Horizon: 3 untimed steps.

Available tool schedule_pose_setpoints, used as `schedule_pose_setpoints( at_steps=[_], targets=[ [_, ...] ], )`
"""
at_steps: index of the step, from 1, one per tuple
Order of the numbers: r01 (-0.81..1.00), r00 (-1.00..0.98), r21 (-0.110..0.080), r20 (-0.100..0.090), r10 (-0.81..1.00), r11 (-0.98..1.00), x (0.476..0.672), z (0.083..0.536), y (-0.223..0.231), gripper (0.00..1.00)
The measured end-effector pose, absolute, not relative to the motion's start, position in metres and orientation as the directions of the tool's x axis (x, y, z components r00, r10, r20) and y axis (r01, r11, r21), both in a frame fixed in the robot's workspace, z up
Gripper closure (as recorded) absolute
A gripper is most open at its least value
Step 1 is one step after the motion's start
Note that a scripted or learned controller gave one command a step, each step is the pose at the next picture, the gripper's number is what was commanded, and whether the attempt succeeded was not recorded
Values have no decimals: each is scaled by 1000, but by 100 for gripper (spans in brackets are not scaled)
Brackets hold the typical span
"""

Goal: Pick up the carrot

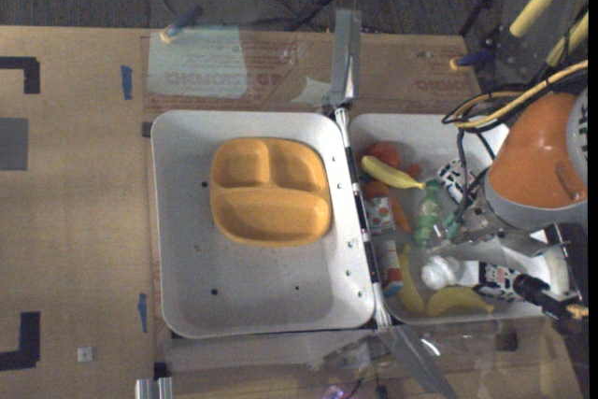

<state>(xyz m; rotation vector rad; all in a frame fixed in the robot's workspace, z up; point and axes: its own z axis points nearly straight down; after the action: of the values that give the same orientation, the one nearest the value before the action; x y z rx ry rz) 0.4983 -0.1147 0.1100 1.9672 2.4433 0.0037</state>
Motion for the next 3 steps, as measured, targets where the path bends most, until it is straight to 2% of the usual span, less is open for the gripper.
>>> schedule_pose_setpoints(
  at_steps=[1, 2, 3],
  targets=[
    [972, -234, 2, -1, 972, 234, 480, 238, -81, 100],
    [771, -637, 4, -6, 771, 637, 487, 367, -85, 100],
    [572, -820, 4, -9, 572, 820, 541, 394, -115, 100]
  ],
)
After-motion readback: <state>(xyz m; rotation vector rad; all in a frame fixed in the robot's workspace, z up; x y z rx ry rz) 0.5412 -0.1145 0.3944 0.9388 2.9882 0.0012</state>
